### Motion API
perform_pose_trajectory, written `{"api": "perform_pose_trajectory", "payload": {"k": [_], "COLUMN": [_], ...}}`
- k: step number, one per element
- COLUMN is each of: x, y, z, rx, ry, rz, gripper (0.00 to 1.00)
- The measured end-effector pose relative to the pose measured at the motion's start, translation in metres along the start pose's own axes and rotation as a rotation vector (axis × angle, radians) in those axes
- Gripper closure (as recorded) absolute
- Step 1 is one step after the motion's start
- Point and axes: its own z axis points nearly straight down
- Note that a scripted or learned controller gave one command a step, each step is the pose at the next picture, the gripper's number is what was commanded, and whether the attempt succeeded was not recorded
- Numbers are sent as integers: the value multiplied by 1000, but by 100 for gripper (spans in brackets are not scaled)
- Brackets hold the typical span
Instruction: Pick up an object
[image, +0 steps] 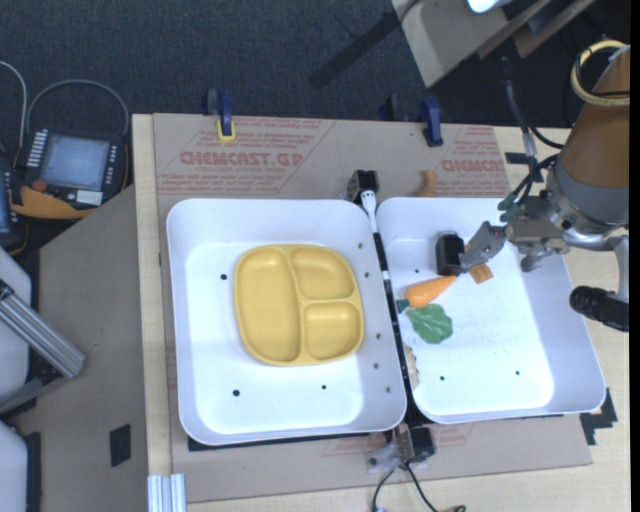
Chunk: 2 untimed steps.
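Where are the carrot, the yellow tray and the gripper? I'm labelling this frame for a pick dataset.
carrot (430, 291): camera view, middle of its orange body, right bin.
yellow tray (298, 303): camera view, ridge where its three compartments meet, left bin.
gripper (478, 254): camera view, between its fingertips, above the right bin.

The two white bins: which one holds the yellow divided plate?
The left bin holds the yellow divided plate; the right bin holds a toy carrot, a green leaf and the hand.
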Motion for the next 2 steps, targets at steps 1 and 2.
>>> {"api": "perform_pose_trajectory", "payload": {"k": [1,2], "x": [0,7], "y": [2,-2], "z": [-6,55], "rx": [-13,-5], "ry": [-1,1], "rz": [-2,-3], "gripper": [0,0]}}
